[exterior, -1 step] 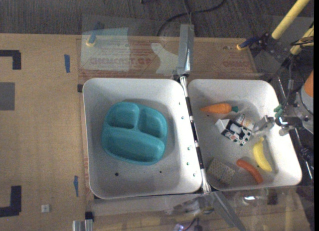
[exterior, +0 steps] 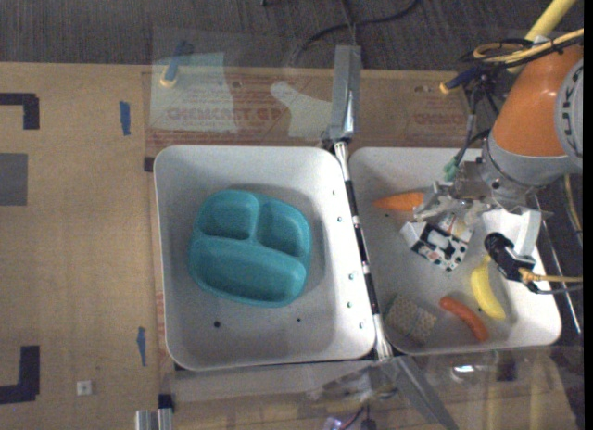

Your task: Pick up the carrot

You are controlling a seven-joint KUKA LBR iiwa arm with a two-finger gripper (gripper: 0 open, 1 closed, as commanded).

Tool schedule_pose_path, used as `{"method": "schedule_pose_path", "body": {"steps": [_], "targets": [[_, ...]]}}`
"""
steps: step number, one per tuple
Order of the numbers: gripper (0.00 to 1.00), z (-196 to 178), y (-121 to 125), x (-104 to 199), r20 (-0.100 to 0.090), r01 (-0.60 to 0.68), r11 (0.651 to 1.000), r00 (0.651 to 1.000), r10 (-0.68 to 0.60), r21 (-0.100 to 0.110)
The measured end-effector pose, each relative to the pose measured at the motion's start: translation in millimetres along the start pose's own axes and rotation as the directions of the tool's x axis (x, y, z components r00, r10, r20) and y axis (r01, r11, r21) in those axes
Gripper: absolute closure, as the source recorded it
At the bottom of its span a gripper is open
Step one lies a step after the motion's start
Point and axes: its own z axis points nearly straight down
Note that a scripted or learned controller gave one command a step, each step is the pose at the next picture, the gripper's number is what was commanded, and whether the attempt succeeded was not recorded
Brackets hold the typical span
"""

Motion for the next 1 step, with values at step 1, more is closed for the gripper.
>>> {"method": "schedule_pose_path", "body": {"steps": [1], "targets": [[0.0, 56.7, 65.8, 30.6, 0.017, 0.438, 0.899, 0.899, -0.437, -0.022]]}}
